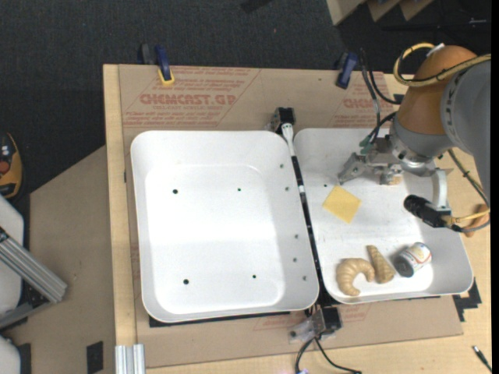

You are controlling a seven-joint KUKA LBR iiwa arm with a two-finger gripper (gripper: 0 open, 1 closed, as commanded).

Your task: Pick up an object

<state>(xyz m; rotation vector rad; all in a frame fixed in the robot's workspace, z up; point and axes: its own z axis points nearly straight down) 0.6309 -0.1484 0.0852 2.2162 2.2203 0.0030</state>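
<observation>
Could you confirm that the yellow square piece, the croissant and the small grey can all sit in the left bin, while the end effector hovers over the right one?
Not quite: the camera view shows the yellow square piece, the croissant and the small grey can in the right bin, not the left bin. The end effector does hover over the right one.

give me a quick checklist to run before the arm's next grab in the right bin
1. Objects available in the right bin: ok, yellow block, croissant, small silver object.
2. Gripper over the right bin: ok, at its far end.
3. Gripper lined up over a target: not ok, the yellow block lies nearer the camera than the gripper.
4. Something between the fingers: cannot tell.
5. Objects spaced for a clean grasp: ok for the yellow block, which lies alone.
</observation>
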